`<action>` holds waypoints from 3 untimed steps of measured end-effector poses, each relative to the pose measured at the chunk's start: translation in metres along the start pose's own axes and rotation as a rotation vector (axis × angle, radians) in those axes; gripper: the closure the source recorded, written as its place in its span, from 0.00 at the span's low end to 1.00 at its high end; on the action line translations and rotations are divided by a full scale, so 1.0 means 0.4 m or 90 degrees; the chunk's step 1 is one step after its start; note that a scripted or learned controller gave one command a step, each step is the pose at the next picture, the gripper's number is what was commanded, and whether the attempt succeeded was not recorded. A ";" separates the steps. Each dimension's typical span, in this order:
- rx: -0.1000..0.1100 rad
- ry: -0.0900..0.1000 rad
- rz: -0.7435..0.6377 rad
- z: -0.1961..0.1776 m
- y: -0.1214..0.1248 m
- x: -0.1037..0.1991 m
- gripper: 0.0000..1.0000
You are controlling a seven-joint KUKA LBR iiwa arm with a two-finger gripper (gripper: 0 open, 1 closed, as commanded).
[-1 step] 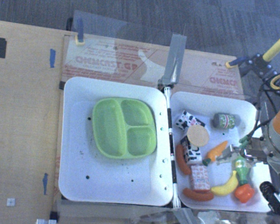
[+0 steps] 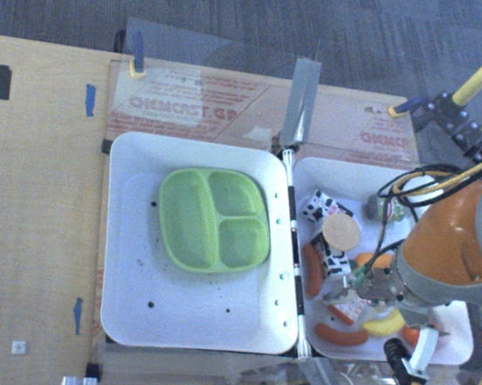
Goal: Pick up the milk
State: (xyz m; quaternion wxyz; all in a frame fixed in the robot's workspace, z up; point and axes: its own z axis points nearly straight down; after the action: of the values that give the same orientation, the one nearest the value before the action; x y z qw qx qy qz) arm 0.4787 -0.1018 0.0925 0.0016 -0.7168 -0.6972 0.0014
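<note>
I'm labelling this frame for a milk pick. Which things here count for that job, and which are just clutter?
For the job:
milk
tool

Just lying about:
green plate
cookie
hot dog
banana

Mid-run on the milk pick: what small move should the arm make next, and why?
Probably a short nudge toward the view's left, then down. The gripper hangs low over the right white bin. The black-and-white cow-spotted milk carton lies just left of it, between the tan round disc and the red sausage. Nothing looks gripped yet.
</note>
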 end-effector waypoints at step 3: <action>-0.003 -0.001 0.402 0.017 0.327 0.011 0.00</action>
State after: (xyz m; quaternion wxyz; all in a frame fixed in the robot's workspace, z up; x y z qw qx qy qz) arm 0.6096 -0.1009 0.0852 -0.0007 -0.8980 -0.4400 0.0008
